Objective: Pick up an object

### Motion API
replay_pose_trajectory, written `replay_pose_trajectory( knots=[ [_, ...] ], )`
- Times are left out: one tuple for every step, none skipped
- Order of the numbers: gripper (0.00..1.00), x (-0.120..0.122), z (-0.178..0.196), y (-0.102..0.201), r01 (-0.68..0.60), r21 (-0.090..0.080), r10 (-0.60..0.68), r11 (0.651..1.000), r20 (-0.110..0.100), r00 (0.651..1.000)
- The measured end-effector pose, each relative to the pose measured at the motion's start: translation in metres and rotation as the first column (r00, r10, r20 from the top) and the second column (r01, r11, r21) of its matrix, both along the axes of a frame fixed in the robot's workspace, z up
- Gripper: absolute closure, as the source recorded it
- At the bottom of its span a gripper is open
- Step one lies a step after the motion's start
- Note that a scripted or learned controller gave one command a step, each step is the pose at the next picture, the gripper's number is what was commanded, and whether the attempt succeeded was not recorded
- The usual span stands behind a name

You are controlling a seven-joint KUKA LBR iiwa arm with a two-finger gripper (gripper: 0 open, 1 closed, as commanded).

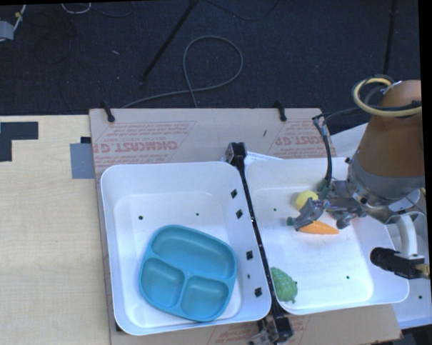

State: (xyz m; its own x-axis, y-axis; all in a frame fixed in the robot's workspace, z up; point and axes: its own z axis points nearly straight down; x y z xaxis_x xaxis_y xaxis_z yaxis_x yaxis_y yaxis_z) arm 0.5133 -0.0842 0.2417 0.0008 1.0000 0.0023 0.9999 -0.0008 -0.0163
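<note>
Where it dips into the right bin [364,287], pincer [309,215] beside carrot [319,229].

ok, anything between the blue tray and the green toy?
Camera view: the black divider where the bins meet lies between blue tray and green toy.

Two shallow white bins sit on the desk: a left bin [121,208] and a right bin [335,284]. One blue divided plate [187,272] with three compartments lies in the left bin. The right bin carries three small items: one yellow ball [305,198], one orange carrot [319,229], one green lump [284,284].
</note>
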Motion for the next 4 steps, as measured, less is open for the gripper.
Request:
replay_pose_trajectory(
  knots=[
    [0.00, 0.002, 0.006, 0.000, -0.002, -0.001, 0.002, 1.000, 0.012, 1.000],
    [0.00, 0.003, -0.057, 0.000, -0.001, -0.001, 0.001, 1.000, 0.008, 1.000],
    [0.00, 0.011, -0.114, -0.004, -0.001, -0.001, 0.001, 1.000, 0.009, 1.000],
    [0.00, 0.010, -0.156, -0.003, 0.000, -0.001, 0.000, 1.000, 0.012, 1.000]
  ],
)
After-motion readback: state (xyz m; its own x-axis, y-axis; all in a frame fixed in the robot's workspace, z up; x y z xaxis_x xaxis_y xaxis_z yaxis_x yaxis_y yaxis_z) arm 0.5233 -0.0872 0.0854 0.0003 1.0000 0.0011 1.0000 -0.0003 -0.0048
